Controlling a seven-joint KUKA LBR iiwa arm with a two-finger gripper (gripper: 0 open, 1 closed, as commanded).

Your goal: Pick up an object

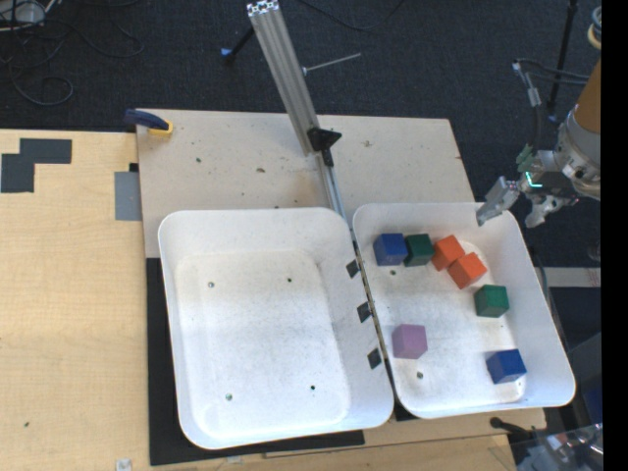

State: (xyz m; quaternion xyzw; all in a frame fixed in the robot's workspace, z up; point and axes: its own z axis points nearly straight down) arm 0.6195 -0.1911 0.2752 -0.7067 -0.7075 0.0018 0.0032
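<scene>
The right bin (446,392) holds several small blocks. Along its far side sit a blue cube (391,248), a dark green cube (419,249) and two orange blocks (458,260) touching each other. Further forward lie a green cube (492,300), a purple cube (409,340) and a second blue cube (506,365). My gripper (517,207) hangs above the bin's far right corner. It is open, fingers spread, with nothing between them. It stands up and to the right of the orange blocks, apart from every block.
The left bin (255,332) lies beside the right one, with black clips (362,311) along the shared edge. A slanted aluminium post (287,72) rises behind the bins. A blue and yellow clamp (149,121) lies at the bench's far left corner.
</scene>
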